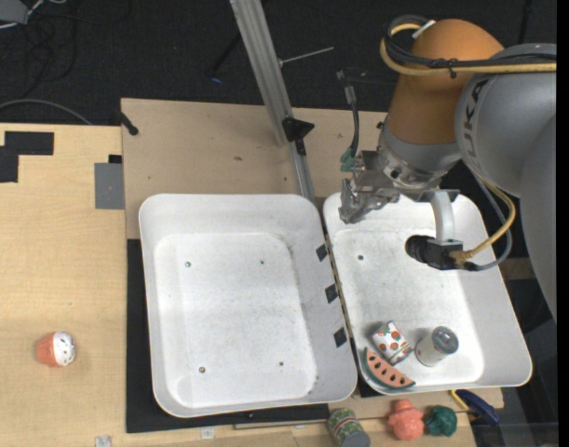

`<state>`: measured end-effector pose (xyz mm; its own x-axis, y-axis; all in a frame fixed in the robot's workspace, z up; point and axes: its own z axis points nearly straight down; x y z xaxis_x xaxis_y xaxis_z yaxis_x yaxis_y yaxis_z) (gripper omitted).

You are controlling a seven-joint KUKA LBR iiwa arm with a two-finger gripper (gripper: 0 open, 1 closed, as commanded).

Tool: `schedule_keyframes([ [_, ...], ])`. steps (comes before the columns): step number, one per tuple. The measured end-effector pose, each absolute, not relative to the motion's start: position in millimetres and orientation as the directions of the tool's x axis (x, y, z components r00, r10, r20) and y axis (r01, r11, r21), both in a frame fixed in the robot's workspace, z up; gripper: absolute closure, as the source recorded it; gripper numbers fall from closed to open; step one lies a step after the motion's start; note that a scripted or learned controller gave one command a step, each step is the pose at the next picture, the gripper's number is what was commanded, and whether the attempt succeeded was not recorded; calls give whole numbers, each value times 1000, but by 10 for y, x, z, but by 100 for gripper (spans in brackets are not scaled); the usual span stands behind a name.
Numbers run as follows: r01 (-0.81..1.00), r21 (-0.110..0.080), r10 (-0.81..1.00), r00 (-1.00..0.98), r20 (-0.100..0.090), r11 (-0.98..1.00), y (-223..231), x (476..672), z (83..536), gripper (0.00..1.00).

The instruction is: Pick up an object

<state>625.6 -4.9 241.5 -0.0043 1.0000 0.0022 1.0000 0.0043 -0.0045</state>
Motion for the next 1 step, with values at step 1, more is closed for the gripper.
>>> schedule_keyframes([
  [1,1000,-3,1000,-4,2,4,506,6364,2282,100],
])
